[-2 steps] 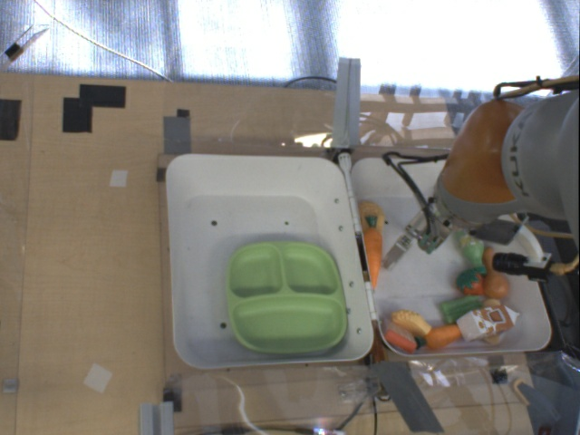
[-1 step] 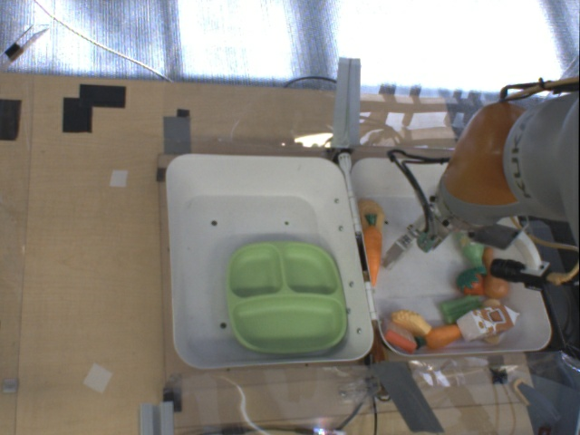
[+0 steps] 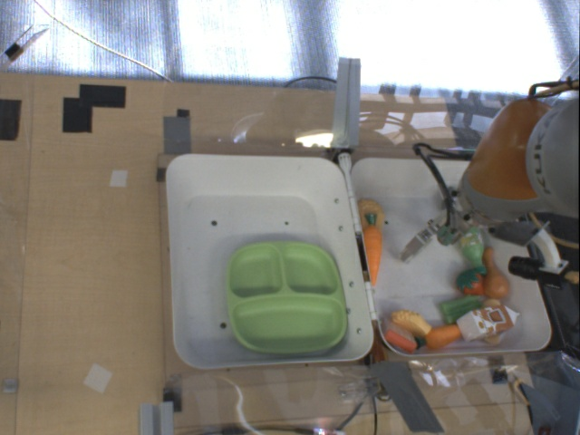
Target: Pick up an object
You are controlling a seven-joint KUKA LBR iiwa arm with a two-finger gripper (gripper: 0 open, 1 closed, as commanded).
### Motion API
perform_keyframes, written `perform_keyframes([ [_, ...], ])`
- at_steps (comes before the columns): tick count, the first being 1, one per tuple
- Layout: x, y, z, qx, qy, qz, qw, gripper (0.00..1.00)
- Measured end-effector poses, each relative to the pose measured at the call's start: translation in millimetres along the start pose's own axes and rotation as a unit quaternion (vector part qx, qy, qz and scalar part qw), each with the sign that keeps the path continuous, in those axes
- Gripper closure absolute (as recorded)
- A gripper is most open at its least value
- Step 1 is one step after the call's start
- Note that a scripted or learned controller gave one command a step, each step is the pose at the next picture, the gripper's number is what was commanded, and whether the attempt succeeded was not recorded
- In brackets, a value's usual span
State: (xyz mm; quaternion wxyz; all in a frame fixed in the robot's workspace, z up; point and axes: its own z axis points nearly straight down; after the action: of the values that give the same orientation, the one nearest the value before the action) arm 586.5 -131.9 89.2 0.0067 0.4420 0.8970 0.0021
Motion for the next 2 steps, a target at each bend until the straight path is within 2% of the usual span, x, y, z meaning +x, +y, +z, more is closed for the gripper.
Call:
perform_keyframes([
  [1, -8, -86, -1, 0.001, 0.000, 0.040, 0.9992, 0.00],
  [2, -11, -82, -15, -0.004, -0.007, 0.036, 0.9993, 1.00],
])
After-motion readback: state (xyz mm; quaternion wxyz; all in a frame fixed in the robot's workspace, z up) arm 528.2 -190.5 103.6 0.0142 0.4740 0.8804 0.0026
